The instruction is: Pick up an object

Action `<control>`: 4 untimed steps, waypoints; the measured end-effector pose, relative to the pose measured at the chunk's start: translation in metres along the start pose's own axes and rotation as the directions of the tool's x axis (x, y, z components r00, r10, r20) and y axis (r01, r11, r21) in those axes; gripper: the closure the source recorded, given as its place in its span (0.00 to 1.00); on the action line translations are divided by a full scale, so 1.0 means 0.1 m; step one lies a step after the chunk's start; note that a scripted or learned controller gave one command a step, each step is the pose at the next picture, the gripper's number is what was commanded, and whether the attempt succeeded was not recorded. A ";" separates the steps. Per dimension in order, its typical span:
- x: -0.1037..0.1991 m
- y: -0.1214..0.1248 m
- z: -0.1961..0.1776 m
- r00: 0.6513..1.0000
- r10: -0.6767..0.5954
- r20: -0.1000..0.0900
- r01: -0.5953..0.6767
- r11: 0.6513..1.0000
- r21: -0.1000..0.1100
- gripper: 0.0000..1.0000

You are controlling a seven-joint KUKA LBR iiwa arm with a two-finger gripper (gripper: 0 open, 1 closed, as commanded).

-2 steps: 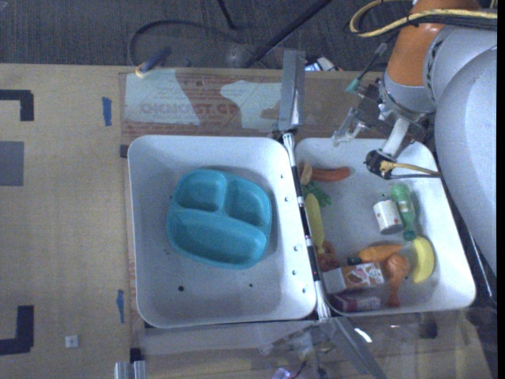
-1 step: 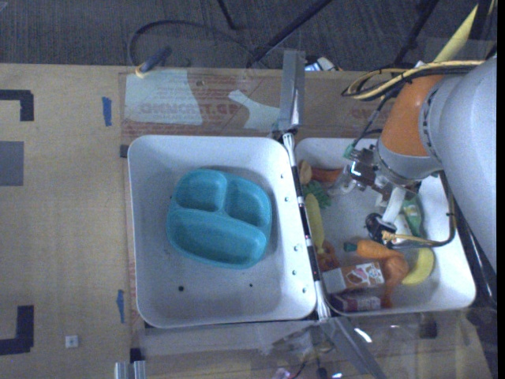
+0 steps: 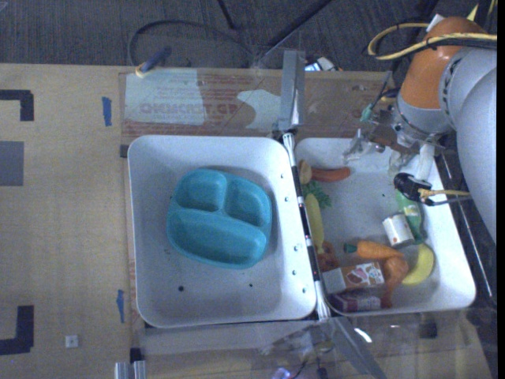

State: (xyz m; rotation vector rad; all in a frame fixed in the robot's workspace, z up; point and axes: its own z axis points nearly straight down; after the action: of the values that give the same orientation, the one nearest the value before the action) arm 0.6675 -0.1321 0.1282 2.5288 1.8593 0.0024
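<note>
Over the far edge of the right-hand shallow white bin (image 3: pixel 461 287), the grey arm's two-finger gripper (image 3: pixel 377 150) hangs beneath the orange wrist band (image 3: pixel 430 77); whether it is open or closed cannot be told from this slant. Closest to it is a slim orange-red toy carrot (image 3: pixel 331 174), lying crosswise by the bin's far left corner, near the gripper on the side toward the neighbouring bin but apart from it. A long pale-yellow stick-shaped piece (image 3: pixel 315 221) runs along the bin's left wall. Well apart from the gripper, toward the near edge, the other objects crowd together: a plump orange toy carrot (image 3: pixel 372 249) lies across the middle, a small silver can with a white label (image 3: pixel 397 229) sits by the right wall with a green piece (image 3: pixel 412 214) touching its far side, and a yellow toy banana (image 3: pixel 424 265) curves near the right wall toward the near right corner. A red-and-white carton (image 3: pixel 359 276) lies flat along the near edge, a small orange lump (image 3: pixel 394 271) between it and the banana, and a dark purple packet (image 3: pixel 357 300) lies against the near wall. Alongside, a blue three-compartment plastic plate (image 3: pixel 219 218) rests in the middle of the left-hand shallow white bin (image 3: pixel 150 275).
</note>
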 end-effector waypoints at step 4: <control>0.08 -0.92 0.41 0.994 -0.112 -0.003 0.112 0.994 0.001 0.00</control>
State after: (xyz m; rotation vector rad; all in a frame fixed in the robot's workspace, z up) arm 0.5818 -0.0972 0.0866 2.4223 2.0004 0.0041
